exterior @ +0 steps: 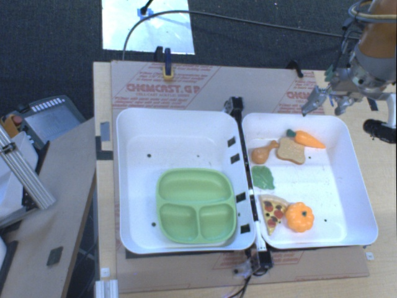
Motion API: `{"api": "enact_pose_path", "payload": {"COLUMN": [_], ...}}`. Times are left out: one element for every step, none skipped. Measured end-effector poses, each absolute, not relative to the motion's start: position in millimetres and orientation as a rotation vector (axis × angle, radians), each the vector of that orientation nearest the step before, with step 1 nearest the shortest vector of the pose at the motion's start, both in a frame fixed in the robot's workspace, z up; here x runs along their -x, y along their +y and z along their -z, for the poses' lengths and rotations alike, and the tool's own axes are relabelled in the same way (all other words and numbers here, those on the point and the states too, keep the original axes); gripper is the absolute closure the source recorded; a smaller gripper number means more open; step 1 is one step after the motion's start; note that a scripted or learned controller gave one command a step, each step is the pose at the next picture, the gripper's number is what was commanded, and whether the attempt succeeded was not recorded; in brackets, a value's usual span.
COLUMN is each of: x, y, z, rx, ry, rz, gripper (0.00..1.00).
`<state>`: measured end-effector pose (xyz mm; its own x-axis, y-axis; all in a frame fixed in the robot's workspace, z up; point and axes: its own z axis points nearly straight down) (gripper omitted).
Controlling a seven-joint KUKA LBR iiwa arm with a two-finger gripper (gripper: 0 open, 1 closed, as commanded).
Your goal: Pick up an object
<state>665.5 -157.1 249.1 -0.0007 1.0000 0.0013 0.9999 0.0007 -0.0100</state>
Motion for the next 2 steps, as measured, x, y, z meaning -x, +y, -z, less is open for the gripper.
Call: {"api": "enact_pose_path", "payload": {"x": [-667.7, -662.0], "y": [-156.6, -150.4], "z": [-257.2, -198.9], "rx": [2.219, 2.218], "ry": [-2.226, -2.223], "rz": [0.001, -0.002], "gripper": [0.00, 0.00]}}
